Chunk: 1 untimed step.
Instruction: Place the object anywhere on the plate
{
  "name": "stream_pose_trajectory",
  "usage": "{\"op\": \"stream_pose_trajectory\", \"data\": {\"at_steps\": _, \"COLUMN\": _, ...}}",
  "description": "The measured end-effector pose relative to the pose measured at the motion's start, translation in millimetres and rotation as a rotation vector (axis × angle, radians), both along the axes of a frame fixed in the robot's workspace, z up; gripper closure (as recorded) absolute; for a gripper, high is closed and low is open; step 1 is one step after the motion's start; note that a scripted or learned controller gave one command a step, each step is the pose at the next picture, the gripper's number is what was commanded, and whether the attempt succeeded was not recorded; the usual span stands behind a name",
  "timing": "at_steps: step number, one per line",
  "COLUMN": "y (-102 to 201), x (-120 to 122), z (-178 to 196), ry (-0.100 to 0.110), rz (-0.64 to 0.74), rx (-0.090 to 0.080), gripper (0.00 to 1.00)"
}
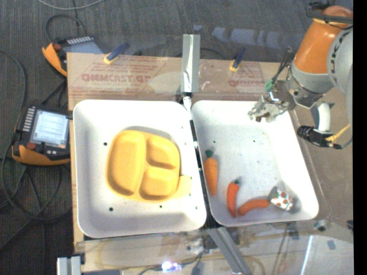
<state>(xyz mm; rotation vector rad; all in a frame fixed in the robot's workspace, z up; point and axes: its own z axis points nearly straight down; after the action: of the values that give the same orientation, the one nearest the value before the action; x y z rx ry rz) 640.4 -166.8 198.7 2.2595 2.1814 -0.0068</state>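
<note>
The bench (132, 76) carried two white bins. The right bin (252, 153) had much free floor below the claw (265, 110), which hovered near its far rim; its state I cannot tell. The yellow plate (143, 164) lay far left of the claw. The carrots (211, 173) lay well below it, near the front rim.

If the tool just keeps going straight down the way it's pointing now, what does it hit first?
Probably the bare floor of the right bin: the tool hangs over its upper part, apart from the carrots. Depth is hard to judge.
</note>
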Motion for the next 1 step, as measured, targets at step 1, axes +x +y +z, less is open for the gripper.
{"op": "stream_pose_trajectory", "data": {"at_steps": 1, "y": 73.7, "x": -25.0, "z": -75.1, "ry": 0.0, "rz": 0.299, "rx": 0.006, "gripper": 1.0}}
